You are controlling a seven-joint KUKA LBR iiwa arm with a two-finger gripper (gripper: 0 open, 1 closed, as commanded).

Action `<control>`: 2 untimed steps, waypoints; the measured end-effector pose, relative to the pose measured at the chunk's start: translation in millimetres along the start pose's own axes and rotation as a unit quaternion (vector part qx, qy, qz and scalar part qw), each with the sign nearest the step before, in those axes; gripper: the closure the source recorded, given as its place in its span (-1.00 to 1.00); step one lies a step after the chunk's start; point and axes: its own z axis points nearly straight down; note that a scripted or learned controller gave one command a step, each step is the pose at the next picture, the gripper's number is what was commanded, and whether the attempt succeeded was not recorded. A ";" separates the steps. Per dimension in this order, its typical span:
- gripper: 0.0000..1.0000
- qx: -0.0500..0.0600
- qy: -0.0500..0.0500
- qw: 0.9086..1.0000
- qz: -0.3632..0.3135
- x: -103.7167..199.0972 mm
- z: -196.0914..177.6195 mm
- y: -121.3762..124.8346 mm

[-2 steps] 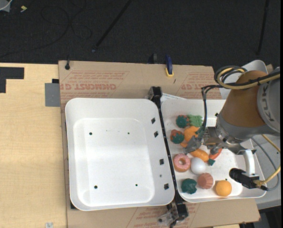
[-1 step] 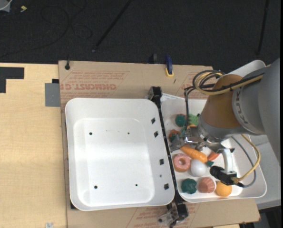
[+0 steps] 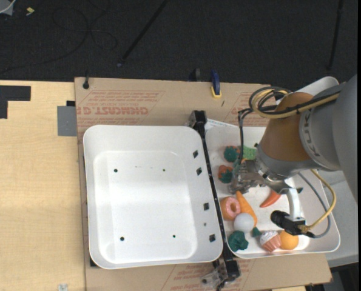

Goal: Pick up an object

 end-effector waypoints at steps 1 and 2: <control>1.00 -0.005 0.001 1.000 -0.007 81.1 -96.1 4.9; 1.00 -0.006 0.001 1.000 -0.007 167.7 -172.3 41.7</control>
